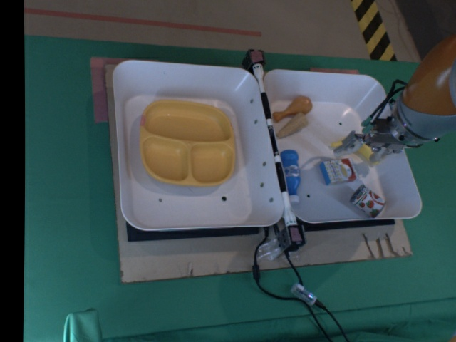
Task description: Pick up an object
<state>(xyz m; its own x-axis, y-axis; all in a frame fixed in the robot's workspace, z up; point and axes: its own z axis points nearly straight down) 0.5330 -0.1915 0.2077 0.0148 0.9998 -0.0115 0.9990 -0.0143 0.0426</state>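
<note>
The green-covered bench [71,191] bears two shallow white plastic bins side by side: the left bin [135,212] holds a yellow three-compartment plastic tray [188,142], and the right bin [399,191] holds the small items. Against the divider lies a blue plastic bottle with a white cap [289,171]; near the far wall rest a brown toy drumstick [293,108] and a tan cone-shaped piece [292,125], touching each other. Nearer the arm are a small red-and-white carton [336,170] and a printed can on its side [367,200]. The grey arm with its orange band [434,84] reaches in from the right, wrist tipped toward the bin's middle, the gripper [350,144] hovering just above the carton. Whether the jaws are spread or pressed together I cannot tell. The carton looks the likeliest target; a good grasp would centre over it, straddle its narrow sides and descend straight.
</note>
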